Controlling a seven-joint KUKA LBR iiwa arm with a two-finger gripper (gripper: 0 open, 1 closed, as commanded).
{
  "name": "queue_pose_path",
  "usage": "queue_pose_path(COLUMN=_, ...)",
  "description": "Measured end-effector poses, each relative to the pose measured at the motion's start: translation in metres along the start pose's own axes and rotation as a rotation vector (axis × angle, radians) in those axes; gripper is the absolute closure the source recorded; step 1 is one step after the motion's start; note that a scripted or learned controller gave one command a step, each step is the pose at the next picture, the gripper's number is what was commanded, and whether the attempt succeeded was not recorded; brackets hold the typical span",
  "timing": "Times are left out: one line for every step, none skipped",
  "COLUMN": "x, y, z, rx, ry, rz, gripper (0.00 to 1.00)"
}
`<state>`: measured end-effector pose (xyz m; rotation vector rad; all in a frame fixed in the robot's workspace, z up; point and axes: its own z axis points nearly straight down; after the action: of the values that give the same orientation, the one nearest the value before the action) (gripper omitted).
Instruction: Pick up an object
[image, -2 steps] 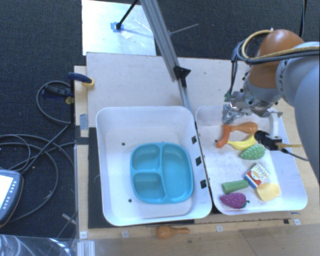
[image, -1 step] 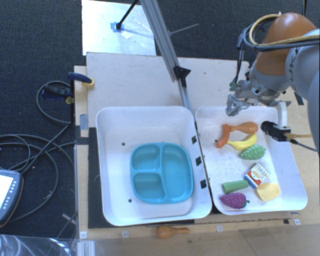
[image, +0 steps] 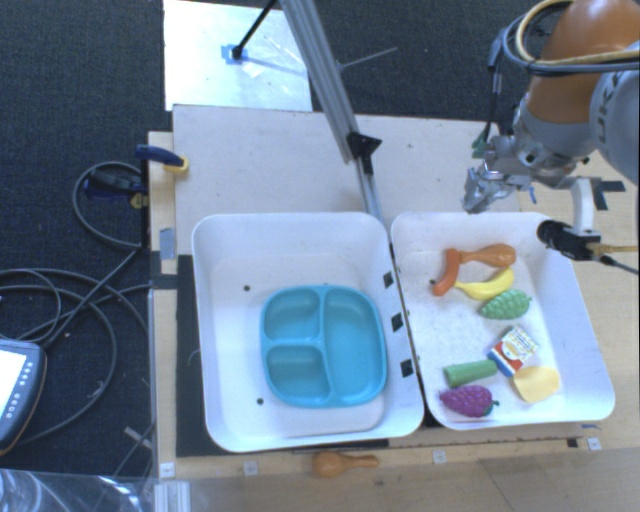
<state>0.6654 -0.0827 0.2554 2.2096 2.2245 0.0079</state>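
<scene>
A: What is the biggest thing you see?

B: You see the bench (image: 270, 160) first. Two white bins sit on it side by side. The left bin (image: 215, 250) holds a blue plate (image: 323, 345) with three parts.

A: And the arm?

B: The grey and orange arm (image: 580, 60) comes in from the right. Its end effector (image: 484, 192) hangs just over the back edge of the right bin (image: 590, 340). You cannot tell from here how wide it is. Nothing shows between its tips.

A: Where are the things to pick up?

B: They all lie in the right bin. Look near the back for the orange toy (image: 478, 262), long and bent. A yellow banana (image: 485, 287) touches it just in front. Beside that lies a bumpy green fruit (image: 503, 304). Nearer the front you see a green stick (image: 470, 373), purple grapes (image: 467, 401), a small red, white and blue box (image: 514, 349) and a yellow piece (image: 538, 383) just beside the box.

A: Anything else?

B: A small tan toy (image: 345, 462) lies on the bench in front of the bins. Black cables (image: 70, 300) curl on the dark floor to the left.
</scene>
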Motion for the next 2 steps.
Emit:
queue_pose_path(x=0.053, y=-0.008, z=0.008, rx=0.007, ry=0.002, rz=-0.004, gripper=1.00)
queue_pose_path(x=0.111, y=-0.002, z=0.019, rx=0.007, ry=0.003, rz=-0.004, gripper=1.00)
